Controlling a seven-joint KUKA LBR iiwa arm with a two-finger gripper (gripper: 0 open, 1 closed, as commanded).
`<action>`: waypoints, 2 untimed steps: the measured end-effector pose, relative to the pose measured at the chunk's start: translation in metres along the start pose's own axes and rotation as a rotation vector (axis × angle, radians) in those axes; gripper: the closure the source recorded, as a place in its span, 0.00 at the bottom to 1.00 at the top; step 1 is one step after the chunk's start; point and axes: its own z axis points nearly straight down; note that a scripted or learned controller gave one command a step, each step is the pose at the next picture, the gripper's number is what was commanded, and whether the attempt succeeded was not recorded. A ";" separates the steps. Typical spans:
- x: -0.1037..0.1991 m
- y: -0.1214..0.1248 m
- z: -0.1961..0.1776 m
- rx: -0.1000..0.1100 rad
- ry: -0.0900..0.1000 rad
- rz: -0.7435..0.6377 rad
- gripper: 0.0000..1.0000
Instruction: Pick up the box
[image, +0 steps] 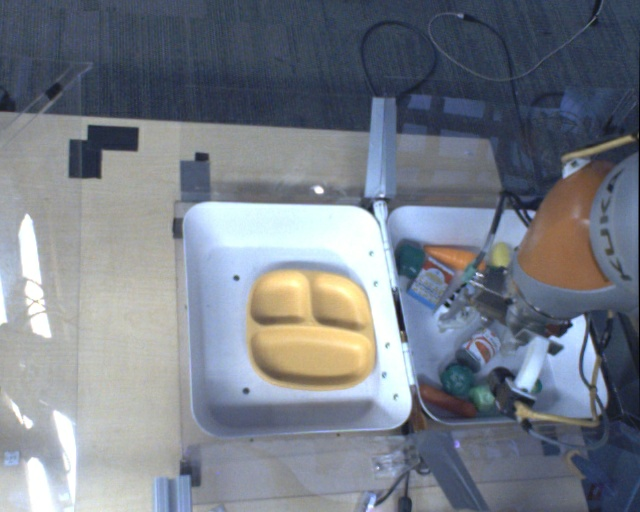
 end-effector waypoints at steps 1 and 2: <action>-0.021 0.012 0.095 -0.008 0.005 0.062 0.00; 0.005 0.110 0.096 -0.010 0.003 0.066 0.00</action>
